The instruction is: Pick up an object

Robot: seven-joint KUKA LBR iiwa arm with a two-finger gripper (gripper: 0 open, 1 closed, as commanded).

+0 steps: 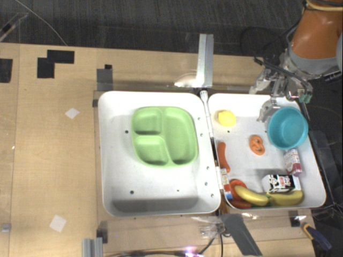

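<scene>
At the right bin, you see the arm (320, 28) cut off by the top and right edges. The gripper (281, 98) reads as a metal tangle above the blue bowl (288, 127); its fingers are too blurred to judge. The small carton (281, 182) carries print too small to read, and the bananas (268, 197) cover part of a red item (234, 188).

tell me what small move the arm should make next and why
Probably lower the claw a little toward the blue bowl. The claw sits at the far edge of the right bin, just beside the bowl's rim, and nothing shows between its fingers. The bowl is the nearest thing, while the yellow ball and bananas lie farther off.
</scene>
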